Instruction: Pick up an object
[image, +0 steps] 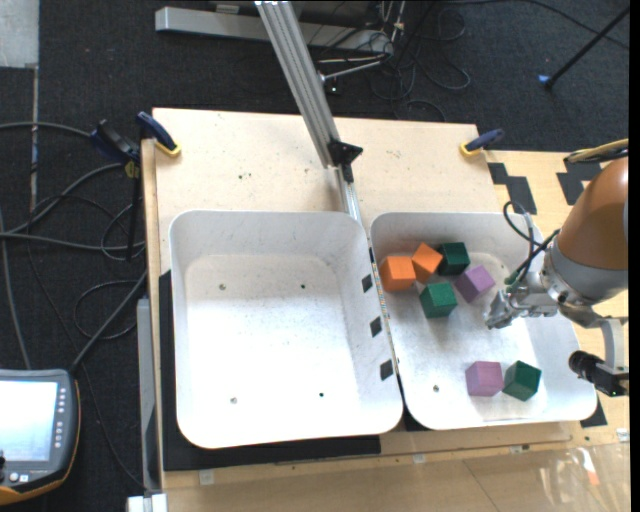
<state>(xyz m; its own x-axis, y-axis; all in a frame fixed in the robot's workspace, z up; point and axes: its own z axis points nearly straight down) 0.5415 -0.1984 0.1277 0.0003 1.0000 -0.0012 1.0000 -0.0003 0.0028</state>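
- Gripper (500, 315) hangs low over the right bin (560, 405), near the middle of its right half; whether it is released or clenched cannot be told from this angle, and no block is seen in its grasp.
- Behind it, the grey wrist runs up to the arm's orange band (598, 225) at the picture's right edge.
- Closest to the gripper is a light purple block (476, 281), just to its upper left, tilted on the bin floor.
- Left of that lies a green block (438, 299), apart from the gripper and close to the purple one.
- Further up sits a cluster: a dark green block (453, 257) at the back, an orange block (427, 260) touching it on the left, and a second orange block (399, 270) beside that, nearest the bin's left wall.
- Toward the bin's front edge, below the gripper, a second purple block (484, 378) and another green block (522, 380) sit side by side, touching or nearly so.
- Beyond the right bin, the left bin (190, 300) lies alongside, the two walls meeting at the centre.
- Both bins rest on a pale wooden bench (260, 150), with a silver rail (300, 80) slanting down from the top toward the seam between them.
- Blue-and-yellow clamps (158, 135) grip the bench's back corners.
- A handheld pendant (35, 430) lies on the dark floor at lower left.
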